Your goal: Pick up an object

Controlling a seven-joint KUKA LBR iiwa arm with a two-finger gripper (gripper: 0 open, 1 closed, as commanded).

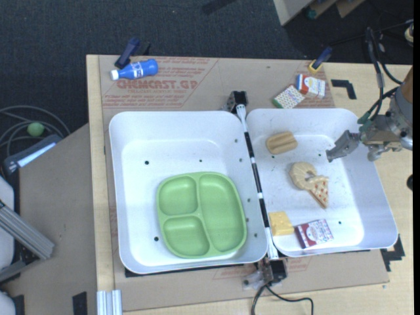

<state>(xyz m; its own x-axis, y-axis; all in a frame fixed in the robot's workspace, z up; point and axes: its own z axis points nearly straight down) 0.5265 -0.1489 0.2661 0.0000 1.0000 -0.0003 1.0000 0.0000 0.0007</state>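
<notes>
I see my gripper (357,146) at the right bin's (367,231) far right edge, fingers spread with nothing between them, while the bun (281,142), pizza slice (319,190) and cheese block (281,223) lie inside.

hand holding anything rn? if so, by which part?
Nothing held. The hand hangs at the right bin's right side, with no object between its fingers; the bread roll and pizza slice lie untouched.

Fixed overhead view (slanted) on both bins (125,143)
</notes>
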